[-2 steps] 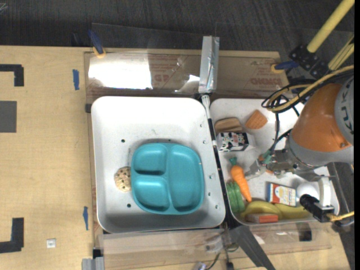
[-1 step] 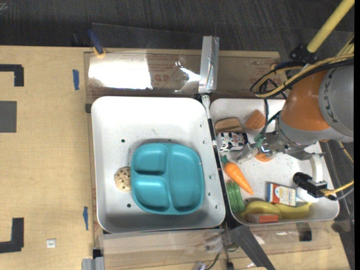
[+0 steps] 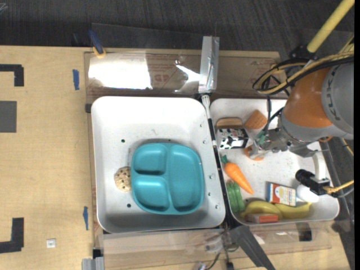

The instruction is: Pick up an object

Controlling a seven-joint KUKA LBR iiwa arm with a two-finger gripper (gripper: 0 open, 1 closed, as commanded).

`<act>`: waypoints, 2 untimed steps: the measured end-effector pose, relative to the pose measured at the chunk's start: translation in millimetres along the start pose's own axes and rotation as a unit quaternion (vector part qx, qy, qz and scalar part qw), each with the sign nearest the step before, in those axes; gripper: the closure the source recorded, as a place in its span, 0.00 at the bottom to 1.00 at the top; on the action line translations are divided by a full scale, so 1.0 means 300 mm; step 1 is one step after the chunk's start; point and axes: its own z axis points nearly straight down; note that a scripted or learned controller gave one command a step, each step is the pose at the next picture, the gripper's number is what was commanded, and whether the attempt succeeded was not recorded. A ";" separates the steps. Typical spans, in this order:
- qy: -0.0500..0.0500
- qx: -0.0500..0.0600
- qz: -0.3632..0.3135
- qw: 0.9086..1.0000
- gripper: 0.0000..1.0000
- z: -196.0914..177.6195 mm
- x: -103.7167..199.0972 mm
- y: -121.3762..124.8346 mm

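On the far left, bare tan bench board [image 3: 45, 162] with black corner marks and blue tape, well clear of the action. Next comes the left shallow white plastic bin [image 3: 112, 114], and in it a teal plastic divided plate [image 3: 167, 177] sitting toward the front, with a small round speckled cookie [image 3: 122, 179] touching the plate's left rim. That cookie looks light but possibly crumbly, and pinned against the plate it offers little room for a finger on its right side.

Over the rim into the right white bin [image 3: 292, 165], things crowd up. A black-and-white patterned block [image 3: 232, 139] lies near the back left, with a brown flat piece [image 3: 229, 122] just behind it. An orange toy carrot with green top [image 3: 237, 179] slants along the dividing wall: stiff, light, tapered, probably slick; its thick middle looks the best place to pinch, though the wall crowds one side. At the front lies a yellow toy banana [image 3: 274, 209], curved and smooth, beside a small printed carton [image 3: 280, 194], hard against the front edge.

The gripper [image 3: 260, 147] hangs low at the bin's middle, by a small orange-tan block [image 3: 256, 119]. Whether it is parted or closed cannot be told from here, and nothing is seen held. Open white floor lies right of the carrot, the likeliest room for an approach.
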 end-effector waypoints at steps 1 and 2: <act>0.006 0.005 0.000 1.000 1.00 -0.280 0.184 0.127; 0.004 0.006 -0.010 1.000 1.00 0.020 -0.077 0.014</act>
